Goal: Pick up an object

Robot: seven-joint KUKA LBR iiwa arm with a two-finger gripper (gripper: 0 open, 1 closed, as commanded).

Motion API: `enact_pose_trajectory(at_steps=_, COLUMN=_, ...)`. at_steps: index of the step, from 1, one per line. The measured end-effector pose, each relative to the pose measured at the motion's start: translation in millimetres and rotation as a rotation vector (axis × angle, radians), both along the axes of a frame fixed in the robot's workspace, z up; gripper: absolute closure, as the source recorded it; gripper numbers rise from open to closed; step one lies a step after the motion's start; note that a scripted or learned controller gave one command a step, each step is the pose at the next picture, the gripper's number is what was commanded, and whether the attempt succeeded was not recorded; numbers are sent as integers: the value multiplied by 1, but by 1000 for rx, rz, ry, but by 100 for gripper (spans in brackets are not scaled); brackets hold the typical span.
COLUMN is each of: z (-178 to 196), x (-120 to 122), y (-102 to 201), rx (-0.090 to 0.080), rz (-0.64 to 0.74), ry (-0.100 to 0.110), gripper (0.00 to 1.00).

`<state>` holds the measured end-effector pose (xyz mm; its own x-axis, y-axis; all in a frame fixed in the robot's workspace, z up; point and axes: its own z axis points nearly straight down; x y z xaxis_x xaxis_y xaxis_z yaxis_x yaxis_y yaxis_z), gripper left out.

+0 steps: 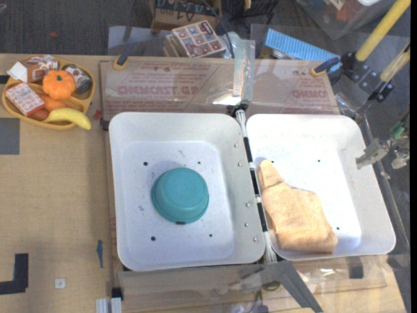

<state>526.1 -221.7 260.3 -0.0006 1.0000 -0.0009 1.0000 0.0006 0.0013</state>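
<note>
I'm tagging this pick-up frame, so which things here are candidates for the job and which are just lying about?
For the job:
teal bowl, upside down in the left bin
tan cloth in the right bin

Lying about:
yellow dish holding a banana and small pumpkin
patterned box behind the bins

The wooden counter [52, 194] carries a yellow fruit tray [45, 96] at its far left, with dark grey floor [65, 12] and cardboard boxes [186, 18] beyond.

Place: a robot lab bench; Signs: paired white bins [124, 135], toy fruit bowl [13, 103], cluttered boxes [195, 38] behind
</note>
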Motion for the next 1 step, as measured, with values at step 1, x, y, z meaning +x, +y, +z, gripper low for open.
enact_pose_trajectory(at_steps=1, z=-72, x=38, y=78, rx=1, rz=84, ry=1, gripper=0)
